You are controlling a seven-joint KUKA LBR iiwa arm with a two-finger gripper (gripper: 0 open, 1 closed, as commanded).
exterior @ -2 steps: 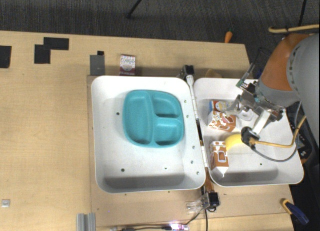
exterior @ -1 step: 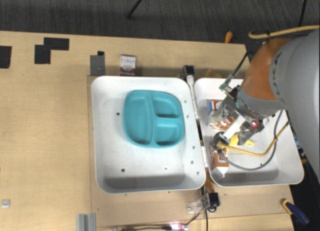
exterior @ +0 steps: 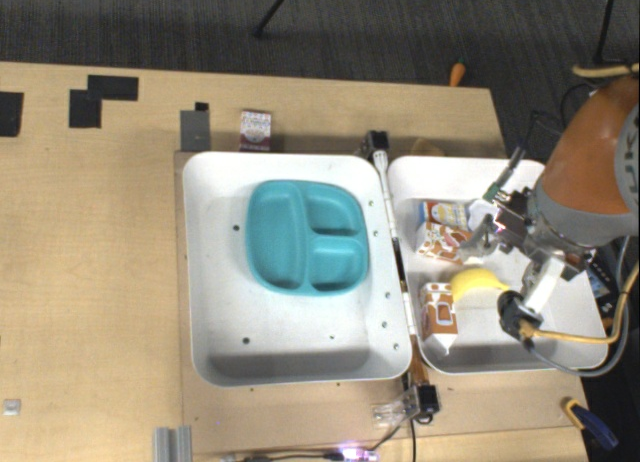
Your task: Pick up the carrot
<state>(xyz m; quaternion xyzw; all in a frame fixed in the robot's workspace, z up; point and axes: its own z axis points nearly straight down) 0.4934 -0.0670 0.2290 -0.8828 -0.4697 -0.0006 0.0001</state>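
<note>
My gripper [exterior: 487, 227] hangs low over the middle of the right bin [exterior: 470, 172], at the end of the grey arm with the orange band that comes in from the right. Just left of the gripper lies an orange and white item [exterior: 440, 238]; I cannot tell whether it is the carrot or a packet. A yellow rounded object [exterior: 476, 284] sits directly in front of the gripper, close to the wrist. A brown and white packet [exterior: 438, 310] lies at the bin's near left. The arm hides the right part of this bin.
The left bin [exterior: 215, 330] holds a teal divided plate [exterior: 305, 236]. A black clamp [exterior: 377, 142] sits where the bins meet at the back. A yellow cable [exterior: 560, 338] loops over the right bin's near edge. A small box [exterior: 256, 129] stands behind the left bin.
</note>
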